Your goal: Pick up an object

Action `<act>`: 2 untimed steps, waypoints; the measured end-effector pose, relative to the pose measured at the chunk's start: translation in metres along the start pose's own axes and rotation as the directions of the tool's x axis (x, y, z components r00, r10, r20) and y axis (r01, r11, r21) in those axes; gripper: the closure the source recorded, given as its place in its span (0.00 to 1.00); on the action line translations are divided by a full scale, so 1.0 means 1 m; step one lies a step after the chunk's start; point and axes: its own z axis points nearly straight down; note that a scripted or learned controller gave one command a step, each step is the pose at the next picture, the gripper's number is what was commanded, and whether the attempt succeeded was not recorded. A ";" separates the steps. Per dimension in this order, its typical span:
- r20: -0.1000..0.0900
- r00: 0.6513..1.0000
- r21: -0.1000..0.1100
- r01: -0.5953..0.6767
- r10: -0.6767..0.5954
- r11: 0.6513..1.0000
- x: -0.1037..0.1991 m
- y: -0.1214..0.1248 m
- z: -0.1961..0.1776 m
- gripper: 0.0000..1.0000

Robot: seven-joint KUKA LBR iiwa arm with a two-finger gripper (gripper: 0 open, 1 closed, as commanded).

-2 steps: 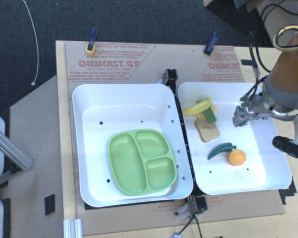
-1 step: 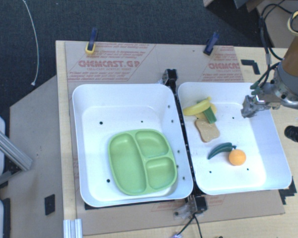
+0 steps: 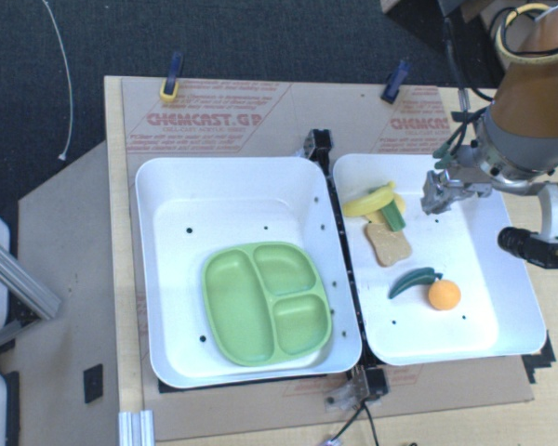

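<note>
Seemingly just beside pincer point(image 3: 435, 199), banana point(image 3: 370, 202), apart

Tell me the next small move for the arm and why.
Probably ease the gripper left and down toward the banana. The gripper sits above the right bin's upper part with nothing seen between its fingers, and the banana, lying against a green block, looks like the nearest object.

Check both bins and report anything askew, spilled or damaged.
Nothing stands out. The green divided plate lies flat in the left bin. In the right bin, the toy foods are loosely scattered; the banana overlaps the green block. No spill or damage visible.
</note>
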 end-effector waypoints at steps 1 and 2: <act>-0.002 1.000 0.007 0.000 0.000 1.000 0.057 0.007 0.015 1.00; -0.002 1.000 0.007 -0.001 0.001 1.000 0.110 0.005 0.021 1.00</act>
